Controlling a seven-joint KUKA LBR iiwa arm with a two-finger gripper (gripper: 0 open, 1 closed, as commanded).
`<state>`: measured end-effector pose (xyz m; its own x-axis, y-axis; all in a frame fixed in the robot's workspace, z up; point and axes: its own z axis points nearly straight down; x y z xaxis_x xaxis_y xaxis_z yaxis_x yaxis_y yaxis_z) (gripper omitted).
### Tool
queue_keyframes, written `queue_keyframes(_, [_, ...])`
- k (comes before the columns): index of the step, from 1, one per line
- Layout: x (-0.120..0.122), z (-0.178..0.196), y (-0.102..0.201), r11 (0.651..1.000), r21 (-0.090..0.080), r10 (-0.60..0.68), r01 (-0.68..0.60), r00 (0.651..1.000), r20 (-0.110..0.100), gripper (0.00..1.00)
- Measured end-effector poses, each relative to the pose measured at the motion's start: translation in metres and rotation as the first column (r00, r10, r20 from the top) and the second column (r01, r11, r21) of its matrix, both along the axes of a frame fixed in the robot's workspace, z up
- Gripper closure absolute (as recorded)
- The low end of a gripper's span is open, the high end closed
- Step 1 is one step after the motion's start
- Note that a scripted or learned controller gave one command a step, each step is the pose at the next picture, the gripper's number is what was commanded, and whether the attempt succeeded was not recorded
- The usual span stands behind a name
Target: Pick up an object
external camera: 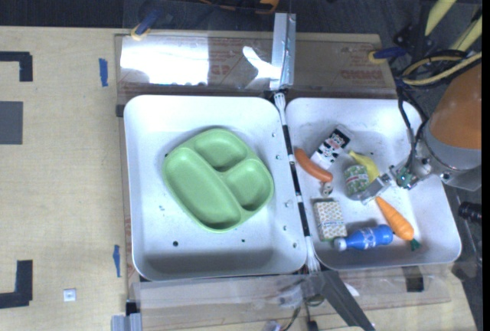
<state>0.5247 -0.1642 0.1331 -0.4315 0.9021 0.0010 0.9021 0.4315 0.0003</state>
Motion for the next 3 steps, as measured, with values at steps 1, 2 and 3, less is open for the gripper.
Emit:
queue_keyframes(1, [-0.022,-0.047,-0.021,1.0,-0.001,0.023,-0.023,1.0,0.005,0.0])
queue_keyframes(2, [-0.02,-0.035,-0.022,1.0,-0.003,0.021,-0.021,1.0,0.012,1.0])
queue_keyframes(3, [-0.004,0.066,0.008,1.0,-0.002,0.018,-0.018,1.0,0.003,1.0])
